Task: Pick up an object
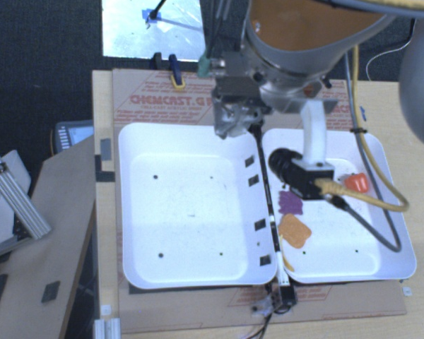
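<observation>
Orange piece [295, 230] and purple piece [291, 202] sit close together in the right bin [343, 254]. Aim over just one, then go straight down. I cannot tell if the jaws are spread.

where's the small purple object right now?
In the camera view, the small purple object lies in the right-hand white bin by its left wall, just above the flat orange piece.

Top & right edges cut off grey-and-orange arm [318, 20]. Its wrist hid part of far rim of shallow white right bin [339, 256]. One side of small red-orange object [358, 183] was covered by robot hardware; shape n/d. Upper edge of flat purple piece [291, 203] covered likewise; too small to ID. Red print on brown cardboard sheet [162, 99] was partly unreadable.
</observation>
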Controlling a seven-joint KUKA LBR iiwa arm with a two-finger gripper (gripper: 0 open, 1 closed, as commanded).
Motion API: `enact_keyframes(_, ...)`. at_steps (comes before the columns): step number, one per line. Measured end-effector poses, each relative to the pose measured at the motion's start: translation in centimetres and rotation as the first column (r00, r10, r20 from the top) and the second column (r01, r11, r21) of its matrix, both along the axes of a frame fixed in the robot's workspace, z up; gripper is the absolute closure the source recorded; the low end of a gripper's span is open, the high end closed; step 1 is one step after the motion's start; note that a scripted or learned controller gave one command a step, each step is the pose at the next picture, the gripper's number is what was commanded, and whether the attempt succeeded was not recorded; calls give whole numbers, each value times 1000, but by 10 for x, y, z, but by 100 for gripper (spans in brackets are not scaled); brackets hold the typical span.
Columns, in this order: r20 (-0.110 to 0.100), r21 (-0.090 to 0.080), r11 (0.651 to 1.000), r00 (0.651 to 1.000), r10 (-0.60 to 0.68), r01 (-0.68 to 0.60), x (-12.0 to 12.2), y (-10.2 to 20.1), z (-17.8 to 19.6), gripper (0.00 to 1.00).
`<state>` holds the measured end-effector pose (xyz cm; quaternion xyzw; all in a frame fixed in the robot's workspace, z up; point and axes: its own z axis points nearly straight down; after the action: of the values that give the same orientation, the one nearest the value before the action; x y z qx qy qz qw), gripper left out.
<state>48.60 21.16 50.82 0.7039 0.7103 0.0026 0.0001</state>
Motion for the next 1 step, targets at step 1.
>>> enact_keyframes(1, 3, -1, 1000, 1000, -3, 3, 53, 24, 28, 100)
